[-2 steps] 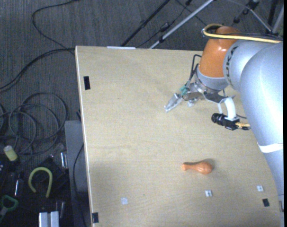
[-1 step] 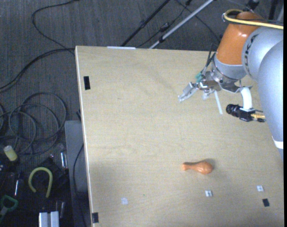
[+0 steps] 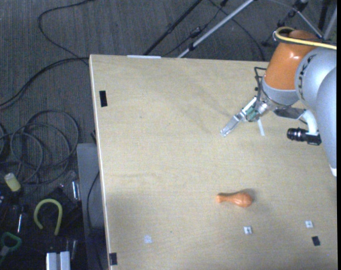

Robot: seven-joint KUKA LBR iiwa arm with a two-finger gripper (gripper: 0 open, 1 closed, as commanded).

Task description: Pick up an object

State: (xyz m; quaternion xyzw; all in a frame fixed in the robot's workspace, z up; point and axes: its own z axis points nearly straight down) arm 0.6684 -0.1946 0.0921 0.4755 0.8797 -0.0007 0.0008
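Note:
An orange pear-shaped object (image 3: 236, 198) lies on its side on the tan board (image 3: 159, 151), in the lower right part, with its narrow end pointing left. My gripper (image 3: 242, 133) hangs above the board at the upper right, well above and behind the orange object. Its two thin fingers (image 3: 230, 127) are spread apart, one slanting left and the other short on the right. The gripper is open and nothing is between the fingers. The orange band of the arm (image 3: 286, 63) sits just behind it.
Small white tags (image 3: 247, 229) and black marks (image 3: 103, 98) dot the board. The board's left edge runs down at about x 190. Cables and tools (image 3: 46, 212) lie on the floor to the left, and stand legs (image 3: 227, 16) cross the floor at the back.

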